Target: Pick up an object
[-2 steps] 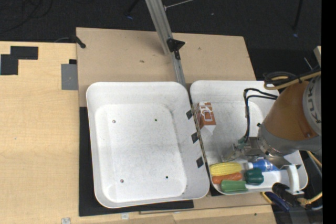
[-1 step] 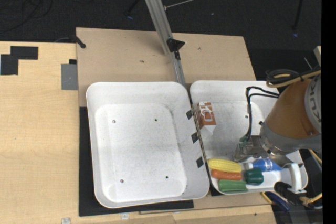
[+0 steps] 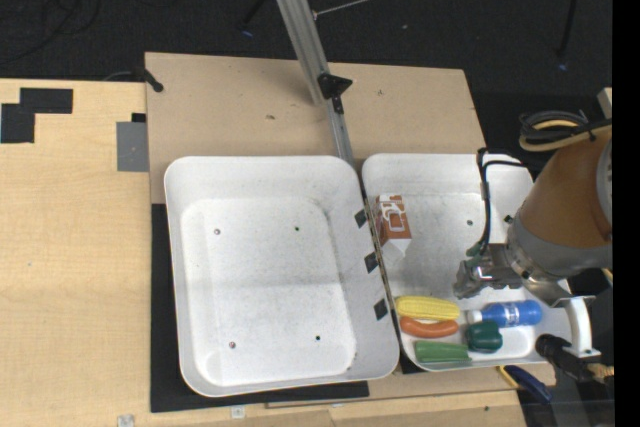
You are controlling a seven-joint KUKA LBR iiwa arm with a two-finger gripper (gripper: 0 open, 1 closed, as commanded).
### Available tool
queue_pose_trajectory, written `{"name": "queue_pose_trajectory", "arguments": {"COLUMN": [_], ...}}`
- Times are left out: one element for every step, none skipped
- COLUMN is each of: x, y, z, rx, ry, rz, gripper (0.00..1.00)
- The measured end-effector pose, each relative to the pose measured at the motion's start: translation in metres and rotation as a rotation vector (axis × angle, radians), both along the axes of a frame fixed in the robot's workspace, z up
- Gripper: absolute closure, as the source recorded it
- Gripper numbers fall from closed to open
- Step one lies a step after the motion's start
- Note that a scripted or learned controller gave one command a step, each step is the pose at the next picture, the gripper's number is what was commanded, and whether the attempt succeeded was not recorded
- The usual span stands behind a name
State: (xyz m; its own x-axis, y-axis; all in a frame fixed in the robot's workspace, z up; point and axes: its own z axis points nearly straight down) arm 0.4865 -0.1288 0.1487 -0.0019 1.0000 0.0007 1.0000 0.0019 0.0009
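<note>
Judging by looks, we read the yellow corn cob as a light, stiff plastic toy, rounded and likely slippery; we'd pinch it across the middle of its short axis. It lies in the right bin, against the near end of the divider between bins, with an orange-red piece touching it on the near side and a green piece nearer again. A blue bottle sits right of the corn. The gripper hangs just above-right of the corn, over bare bin floor; we cannot tell its state from this angle, and nothing shows in its grasp.
</note>
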Motion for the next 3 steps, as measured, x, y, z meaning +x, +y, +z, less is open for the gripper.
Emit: {"name": "queue_pose_trajectory", "arguments": {"x": [0.003,0.001,0.029], "y": [-0.003,-0.004,0.05], "z": [0.042,0.085,0.077], "rx": [-0.001,-0.001,0.002], "ry": [-0.001,-0.001,0.003], "rz": [-0.001,-0.001,0.004], "gripper": [1.0,1.0,1.0]}}
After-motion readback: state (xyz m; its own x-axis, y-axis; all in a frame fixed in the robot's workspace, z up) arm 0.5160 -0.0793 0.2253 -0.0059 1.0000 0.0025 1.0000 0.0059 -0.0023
